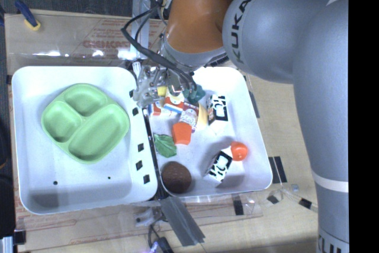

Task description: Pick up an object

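Note:
My gripper (155, 87) reaches down into the far left part of the right bin (251, 127), over a small heap of objects. Under and beside it lie a yellow piece (161, 91), a teal item (195, 93) and a red and white packet (177, 106). An orange cup (182, 133) sits just in front of that heap. The wrist and cables hide the fingertips, so nothing can be seen held between them.
A green divided plate (86, 121) lies in the left bin (29, 186). The right bin also holds a green leaf (165, 144), a brown ball (176, 177), an orange ball (238, 151) and two black and white boxes (220, 165) (219, 108). The arm covers the bench's right side.

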Controlling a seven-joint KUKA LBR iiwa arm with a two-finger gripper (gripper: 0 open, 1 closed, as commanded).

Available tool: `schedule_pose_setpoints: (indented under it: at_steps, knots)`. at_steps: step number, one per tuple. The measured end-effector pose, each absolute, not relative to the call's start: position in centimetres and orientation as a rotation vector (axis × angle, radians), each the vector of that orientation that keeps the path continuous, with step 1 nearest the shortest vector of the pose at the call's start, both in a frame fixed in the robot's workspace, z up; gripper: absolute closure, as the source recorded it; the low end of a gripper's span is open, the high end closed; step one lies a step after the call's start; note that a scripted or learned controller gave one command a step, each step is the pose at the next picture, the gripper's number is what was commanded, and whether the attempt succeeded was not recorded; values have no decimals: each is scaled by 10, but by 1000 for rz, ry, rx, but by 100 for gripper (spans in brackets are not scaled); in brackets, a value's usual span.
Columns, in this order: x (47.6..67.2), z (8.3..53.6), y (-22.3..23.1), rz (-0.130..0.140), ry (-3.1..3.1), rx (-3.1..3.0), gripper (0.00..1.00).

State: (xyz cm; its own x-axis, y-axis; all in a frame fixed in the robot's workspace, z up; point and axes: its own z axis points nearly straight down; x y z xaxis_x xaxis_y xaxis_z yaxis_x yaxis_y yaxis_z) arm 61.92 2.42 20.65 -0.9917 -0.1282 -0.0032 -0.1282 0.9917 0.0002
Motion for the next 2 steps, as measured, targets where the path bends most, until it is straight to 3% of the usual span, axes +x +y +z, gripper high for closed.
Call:
schedule_pose_setpoints:
  at_steps: [1, 2]
  knots:
    - [624, 192, 96, 2, 3119, -347, 100]
    - [643, 219, 180, 2, 3124, -285, 100]
